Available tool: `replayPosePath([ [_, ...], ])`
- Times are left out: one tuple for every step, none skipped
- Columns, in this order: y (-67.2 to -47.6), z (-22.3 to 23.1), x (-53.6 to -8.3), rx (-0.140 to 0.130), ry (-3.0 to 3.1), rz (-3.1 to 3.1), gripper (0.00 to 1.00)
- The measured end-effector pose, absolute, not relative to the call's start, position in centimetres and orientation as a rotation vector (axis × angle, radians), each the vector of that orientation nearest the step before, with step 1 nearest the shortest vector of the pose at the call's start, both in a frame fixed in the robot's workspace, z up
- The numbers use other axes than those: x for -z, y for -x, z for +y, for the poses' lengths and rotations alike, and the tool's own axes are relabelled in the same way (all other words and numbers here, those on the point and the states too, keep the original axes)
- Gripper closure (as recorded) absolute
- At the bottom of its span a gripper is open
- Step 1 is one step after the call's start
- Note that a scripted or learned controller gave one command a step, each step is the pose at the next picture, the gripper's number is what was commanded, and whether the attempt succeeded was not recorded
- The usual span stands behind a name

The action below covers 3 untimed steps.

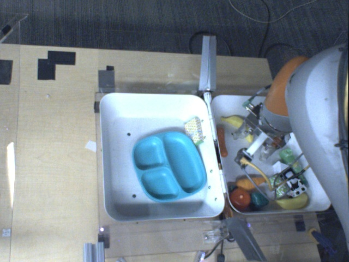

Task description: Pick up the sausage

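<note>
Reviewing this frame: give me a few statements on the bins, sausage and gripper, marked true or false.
1. The blue divided plate lies in the left bin. True.
2. The sausage lies on the plate. False: it lies in the right bin, along its left wall.
3. The gripper is above the left bin. False: it is above the right bin.
4. A red round fruit sits in the right bin's near corner. True.

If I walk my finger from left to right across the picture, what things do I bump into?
blue plate → little yellow speckled piece → sausage → round red fruit → teal thing → green thing
</note>
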<state>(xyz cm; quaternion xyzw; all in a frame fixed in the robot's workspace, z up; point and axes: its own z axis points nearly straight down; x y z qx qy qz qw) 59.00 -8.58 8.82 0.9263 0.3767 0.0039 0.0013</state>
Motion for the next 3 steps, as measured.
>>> replayPosePath([
  [-55.1, -8.3, -8.9, -0.016, -2.930, 1.122, 0.00],
  [-48.7, -9.0, -9.7, -0.004, -2.968, 1.032, 0.00],
  [-48.7, -8.8, -11.2, -0.002, -3.126, 0.326, 0.00],
])
